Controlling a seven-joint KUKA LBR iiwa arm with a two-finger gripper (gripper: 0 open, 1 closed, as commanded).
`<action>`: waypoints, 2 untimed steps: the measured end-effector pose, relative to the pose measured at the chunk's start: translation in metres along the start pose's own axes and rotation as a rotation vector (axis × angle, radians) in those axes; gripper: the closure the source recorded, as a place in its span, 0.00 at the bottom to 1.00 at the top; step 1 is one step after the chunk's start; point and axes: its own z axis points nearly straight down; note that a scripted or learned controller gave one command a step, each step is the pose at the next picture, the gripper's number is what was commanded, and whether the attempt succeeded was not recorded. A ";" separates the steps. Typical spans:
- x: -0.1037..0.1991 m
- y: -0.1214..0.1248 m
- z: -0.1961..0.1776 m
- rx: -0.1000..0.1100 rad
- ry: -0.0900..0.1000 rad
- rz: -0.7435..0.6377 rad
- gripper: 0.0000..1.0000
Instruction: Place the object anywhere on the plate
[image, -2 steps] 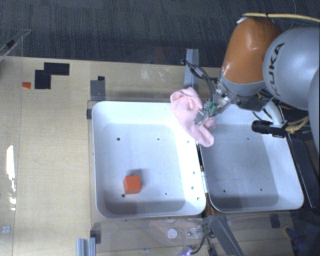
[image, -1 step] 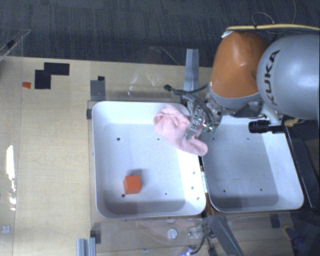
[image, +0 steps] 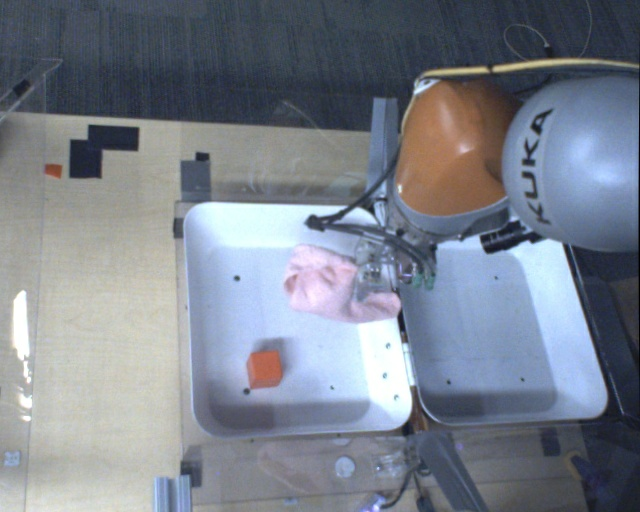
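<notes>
two shallow white bins side by side on a pale wooden bench (image: 90, 330). in the left bin (image: 215, 300), toward its near left, a small orange block (image: 265, 369) lying flat on the floor. further right and farther back, a crumpled pink cloth (image: 325, 283), reaching almost to the bin's right wall. at the cloth's right edge, the gripper (image: 378, 272), low over the fabric; whether the jaws are apart or together, cannot tell. right bin (image: 500, 340) beyond, under the grey and orange arm (image: 500, 150).

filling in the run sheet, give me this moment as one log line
claw: over pink cloth, left bin | orange block: left bin, untouched | grasp: cannot tell
</notes>
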 end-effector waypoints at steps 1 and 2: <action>0.039 0.027 -0.011 0.000 0.000 -0.071 1.00; 0.039 0.027 -0.011 0.000 -0.001 -0.071 0.00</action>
